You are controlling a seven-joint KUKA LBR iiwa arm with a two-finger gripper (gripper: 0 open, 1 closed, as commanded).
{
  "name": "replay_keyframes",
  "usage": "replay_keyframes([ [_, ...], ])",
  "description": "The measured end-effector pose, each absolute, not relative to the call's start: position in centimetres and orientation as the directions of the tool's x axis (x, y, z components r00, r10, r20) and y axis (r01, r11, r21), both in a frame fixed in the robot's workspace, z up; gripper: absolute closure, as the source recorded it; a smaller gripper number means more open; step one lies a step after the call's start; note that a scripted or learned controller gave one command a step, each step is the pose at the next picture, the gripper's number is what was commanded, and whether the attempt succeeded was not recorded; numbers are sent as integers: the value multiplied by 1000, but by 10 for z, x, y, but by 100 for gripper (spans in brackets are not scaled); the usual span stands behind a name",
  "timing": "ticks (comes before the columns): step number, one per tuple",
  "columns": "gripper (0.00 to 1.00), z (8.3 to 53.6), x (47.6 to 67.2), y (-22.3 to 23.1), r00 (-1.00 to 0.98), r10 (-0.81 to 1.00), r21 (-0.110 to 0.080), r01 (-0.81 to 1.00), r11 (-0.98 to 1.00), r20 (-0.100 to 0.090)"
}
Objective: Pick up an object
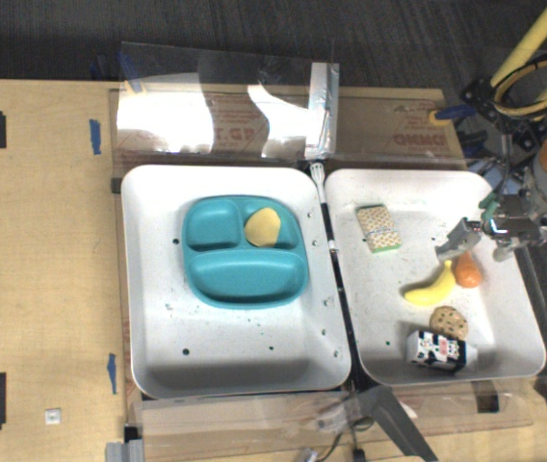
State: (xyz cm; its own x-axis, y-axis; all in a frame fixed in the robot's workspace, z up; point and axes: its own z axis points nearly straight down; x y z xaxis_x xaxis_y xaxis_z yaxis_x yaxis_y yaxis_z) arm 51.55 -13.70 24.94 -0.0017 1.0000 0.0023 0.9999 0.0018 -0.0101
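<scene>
Your arm comes in from the right edge, its orange band at the far right above the wrist, and the gripper (468, 239) hangs low over the right part of the right bin (418, 183). Whether its jaws are parted or closed, you cannot tell from this angle, and nothing can be seen caught between them. Just below the grey fingertip lies a small orange object (468, 273), so close that contact cannot be ruled out. Beside it to the left lies a banana (430, 288), with a cookie (448, 320) and a black-and-white carton (437, 350) below it, and a patterned sponge (378, 227) further up. In the left bin (158, 354) a teal divided plate (245, 258) holds a yellow lemon-like fruit (262, 226) in its upper right compartment.
</scene>
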Motion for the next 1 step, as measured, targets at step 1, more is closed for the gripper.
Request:
replay_keyframes([
  [1, 0, 94, 480, -143, -77, 997, 0, 997, 77, 0],
])
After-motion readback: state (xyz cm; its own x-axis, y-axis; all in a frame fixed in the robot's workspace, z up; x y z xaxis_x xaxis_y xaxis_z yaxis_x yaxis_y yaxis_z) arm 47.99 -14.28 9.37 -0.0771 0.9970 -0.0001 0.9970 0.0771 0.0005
